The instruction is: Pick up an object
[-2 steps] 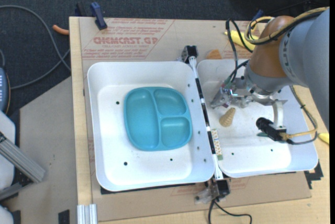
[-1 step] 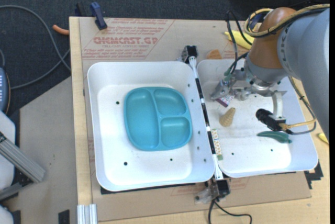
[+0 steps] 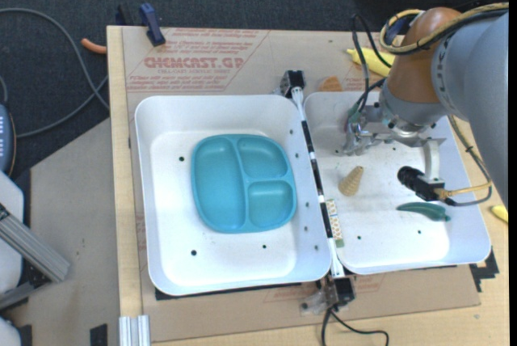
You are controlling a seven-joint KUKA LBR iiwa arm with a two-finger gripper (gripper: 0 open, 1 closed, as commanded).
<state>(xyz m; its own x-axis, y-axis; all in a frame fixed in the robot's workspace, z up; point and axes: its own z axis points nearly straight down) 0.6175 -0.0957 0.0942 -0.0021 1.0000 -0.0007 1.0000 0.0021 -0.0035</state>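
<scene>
- The end effector (image 3: 358,134) hangs low over the right bin (image 3: 388,251), toward that bin's 11 o'clock corner. From this slanted view I cannot tell whether it is open or closed, and no object can be seen held in it.
- A tan cone (image 3: 350,180) lies on the bin floor near the end effector, at its 6 o'clock and apart from it. It is on its side with the narrow tip pointing toward 12 o'clock. I judge it the likeliest thing to pick because it is the nearest piece.
- A slim teal piece (image 3: 426,210) lies flat at the end effector's 4 o'clock, well apart from the cone. It has bare floor around it, so it could be reached from above as a 2nd choice.
- The left bin (image 3: 161,134), at 9 o'clock, holds 1 blue divided tray (image 3: 242,181) lying flat in its middle. The tray is wide and shallow, so it looks a poor fit for a narrow grasp.
- The 2 bins sit side by side on the counter (image 3: 202,61), their rims meeting along a clamped seam, probably to stop them sliding when pushed.
- The pick looks not yet made: a short shift toward 6 o'clock would put the end effector over the cone.
</scene>
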